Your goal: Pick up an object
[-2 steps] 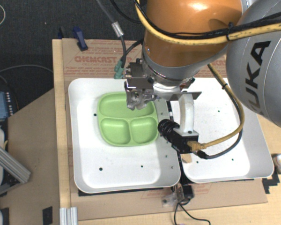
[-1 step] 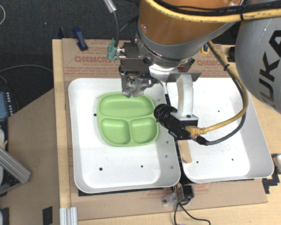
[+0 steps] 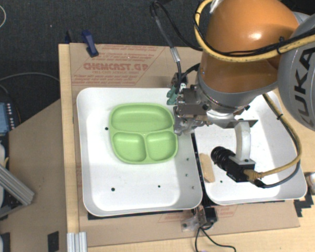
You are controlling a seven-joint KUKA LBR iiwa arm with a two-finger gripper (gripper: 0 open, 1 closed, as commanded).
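Observation:
A light green divided plate (image 3: 143, 132) with three compartments lies flat in the left white bin (image 3: 94, 156), toward its far right. My gripper (image 3: 179, 124) hangs below the orange wrist band (image 3: 247, 25), over the ridge between the two bins and right at the plate's right rim. The arm's body hides much of the right bin (image 3: 283, 188). A small tan wooden piece (image 3: 206, 167) lies at the near left of the right bin.
A black fitting with a yellow cable (image 3: 232, 165) hangs off the arm above the right bin. The bins sit on a brown cardboard sheet (image 3: 115, 62) with a blue clip (image 3: 89, 42) at its far left corner.

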